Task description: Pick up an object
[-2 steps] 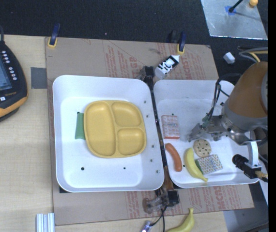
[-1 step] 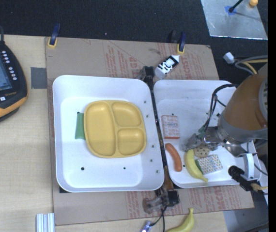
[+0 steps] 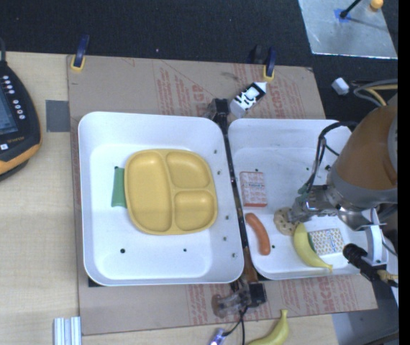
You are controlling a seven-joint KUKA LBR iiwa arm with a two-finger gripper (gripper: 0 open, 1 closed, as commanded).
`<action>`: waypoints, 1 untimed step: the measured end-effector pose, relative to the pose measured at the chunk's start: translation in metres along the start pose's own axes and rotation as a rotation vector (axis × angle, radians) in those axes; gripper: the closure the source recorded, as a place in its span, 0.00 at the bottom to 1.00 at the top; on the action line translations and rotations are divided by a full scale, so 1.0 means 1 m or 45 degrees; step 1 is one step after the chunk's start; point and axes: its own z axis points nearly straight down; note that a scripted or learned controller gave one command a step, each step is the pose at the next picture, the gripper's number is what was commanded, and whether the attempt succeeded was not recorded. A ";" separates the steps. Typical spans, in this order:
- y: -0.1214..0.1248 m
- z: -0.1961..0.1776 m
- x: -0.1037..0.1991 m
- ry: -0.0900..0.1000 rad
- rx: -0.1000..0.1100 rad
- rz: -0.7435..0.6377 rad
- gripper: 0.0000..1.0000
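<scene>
The right bin (image 3: 284,139) holds a small red-and-white packet (image 3: 253,188), an orange-red sausage (image 3: 258,233), a beige cookie (image 3: 284,222), a yellow banana (image 3: 307,249) and a pale checked block (image 3: 326,241). The arm reaches in from the right, and my gripper (image 3: 306,208) hangs low over the bin's right half, just above the cookie and the banana's upper end. Nothing shows between its tips. The arm's body hides the bin's right side.
The left bin (image 3: 97,192) carries a yellow divided plate (image 3: 170,190) with a green piece (image 3: 119,187) sticking out from under its left edge. A teach pendant (image 3: 0,121) lies at far left. A second banana (image 3: 273,330) lies outside the bins at the front.
</scene>
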 end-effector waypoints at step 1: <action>0.000 0.000 0.000 0.000 0.000 0.001 0.00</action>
